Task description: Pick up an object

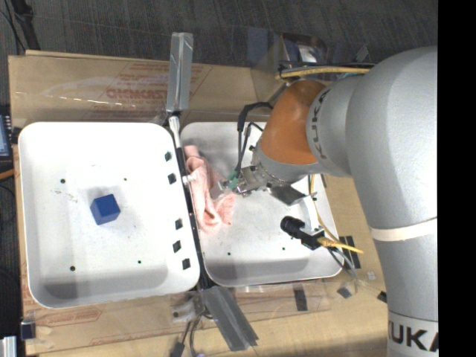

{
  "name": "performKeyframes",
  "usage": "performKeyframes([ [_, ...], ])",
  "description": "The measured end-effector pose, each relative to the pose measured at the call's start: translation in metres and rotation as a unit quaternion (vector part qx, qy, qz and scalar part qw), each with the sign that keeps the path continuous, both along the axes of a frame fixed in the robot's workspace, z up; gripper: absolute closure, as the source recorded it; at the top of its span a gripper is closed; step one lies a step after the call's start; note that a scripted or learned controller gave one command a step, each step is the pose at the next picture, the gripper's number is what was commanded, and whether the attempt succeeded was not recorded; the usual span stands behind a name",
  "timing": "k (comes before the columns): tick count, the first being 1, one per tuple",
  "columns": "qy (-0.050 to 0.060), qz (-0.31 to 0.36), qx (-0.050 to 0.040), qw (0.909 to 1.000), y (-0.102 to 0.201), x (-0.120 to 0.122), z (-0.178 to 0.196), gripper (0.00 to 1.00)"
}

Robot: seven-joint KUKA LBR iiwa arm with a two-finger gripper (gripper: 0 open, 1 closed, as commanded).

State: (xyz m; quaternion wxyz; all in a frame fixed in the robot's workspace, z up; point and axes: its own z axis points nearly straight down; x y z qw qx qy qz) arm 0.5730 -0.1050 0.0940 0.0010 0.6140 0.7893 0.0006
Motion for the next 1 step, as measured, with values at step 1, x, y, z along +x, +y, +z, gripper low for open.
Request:
performKeyframes([
  [1,0.000,0.003,0.0003,1.0000,0.0007,0.0009,0.0107,1.00],
])
